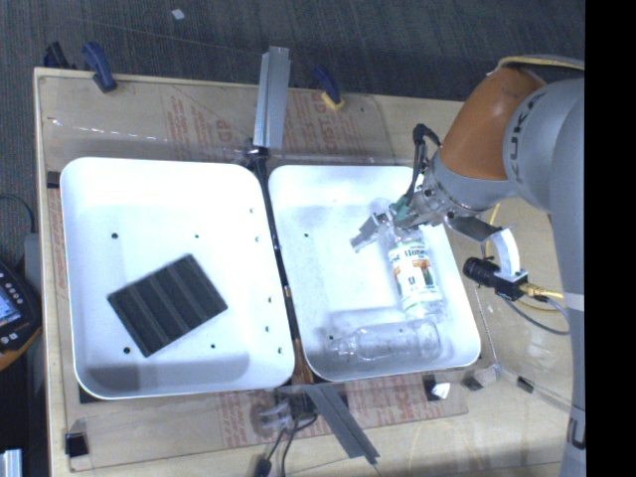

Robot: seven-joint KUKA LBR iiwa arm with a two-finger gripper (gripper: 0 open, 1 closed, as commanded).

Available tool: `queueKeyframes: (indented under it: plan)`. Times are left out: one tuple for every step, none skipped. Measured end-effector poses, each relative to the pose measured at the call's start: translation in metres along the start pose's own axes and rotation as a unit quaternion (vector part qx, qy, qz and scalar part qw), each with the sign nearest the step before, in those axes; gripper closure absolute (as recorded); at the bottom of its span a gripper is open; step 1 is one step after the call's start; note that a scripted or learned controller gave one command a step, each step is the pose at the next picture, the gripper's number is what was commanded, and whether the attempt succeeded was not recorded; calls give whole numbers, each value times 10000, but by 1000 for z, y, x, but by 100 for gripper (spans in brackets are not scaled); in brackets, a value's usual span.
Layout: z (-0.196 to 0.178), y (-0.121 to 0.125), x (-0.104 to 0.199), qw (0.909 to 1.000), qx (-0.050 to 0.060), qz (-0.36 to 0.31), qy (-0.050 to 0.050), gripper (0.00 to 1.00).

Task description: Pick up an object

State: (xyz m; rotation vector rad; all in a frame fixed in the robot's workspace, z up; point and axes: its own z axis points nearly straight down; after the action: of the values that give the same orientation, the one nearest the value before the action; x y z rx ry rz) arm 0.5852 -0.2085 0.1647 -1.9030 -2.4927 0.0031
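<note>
Gripper (383, 225) low in right white bin (298, 266), at cap end of labelled white plastic bottle (415, 276); finger state indeterminate. Clear plastic bottle (388, 341) adjacent, front wall.

Illumination is even and moderately bright, apparently from overhead. The two shallow white plastic bins, left (89, 266) and right (318, 266), read close to overexposed; their floors lose surface detail, with the strongest glare along the left bin's upper wall. Shadows are soft: a grey band lies inside the left bin's near wall, and a faint one under the clear plastic bottle (390, 342) lying in the right bin. The dark ribbed rectangular pad (167, 303) stays legible, its ridges distinguishable. The dark floor beyond the bench is dim and grainy. Overall sharpness is modest; the printed label on the white-labelled bottle (415, 278) is unreadable. Straight bench edges show no marked bending.
</note>
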Motion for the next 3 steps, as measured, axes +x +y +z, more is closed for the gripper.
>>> queueKeyframes:
  plan:
    - [0,0,0,10000,-1,2,-1,0]
    - [3,-20,6,9999,-9,-150,-6,0]
    - [16,-15,2,10000,-7,-35,-4,0]
